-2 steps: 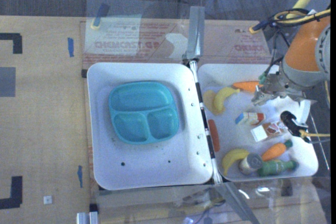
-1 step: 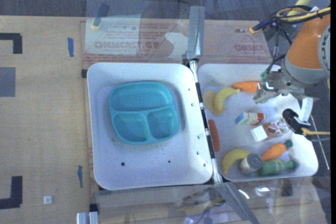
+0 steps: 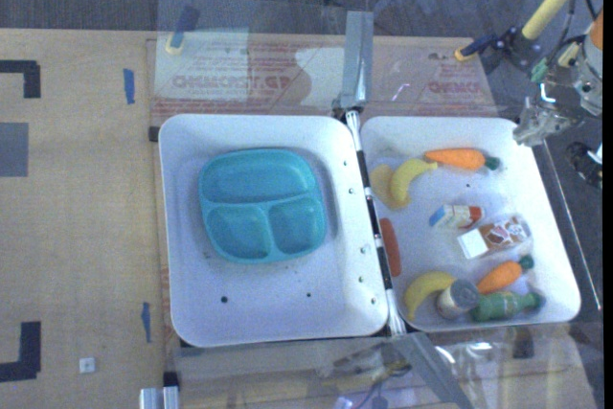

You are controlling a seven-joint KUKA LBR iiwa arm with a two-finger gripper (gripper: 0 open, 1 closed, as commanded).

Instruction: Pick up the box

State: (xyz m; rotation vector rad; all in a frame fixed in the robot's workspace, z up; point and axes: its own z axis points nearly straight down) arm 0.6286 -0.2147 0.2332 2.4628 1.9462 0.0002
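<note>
The box [image 3: 494, 237], white with a red-brown printed face, lies flat in the right bin [image 3: 565, 249], toward its right side. A smaller white carton [image 3: 458, 216] with blue and orange marks lies just to its upper left. My gripper [image 3: 538, 122] hangs over the right bin's upper right corner, well above and to the right of the box, and holds nothing that I can see. The arm enters from the right edge.
The right bin also holds two carrots [image 3: 456, 158] [image 3: 502, 277], two bananas [image 3: 406, 179] [image 3: 424, 288], a red sausage [image 3: 390, 245], a can [image 3: 453, 299] and a green bottle [image 3: 504, 305]. A teal divided plate [image 3: 261, 203] sits in the left bin [image 3: 182, 283].
</note>
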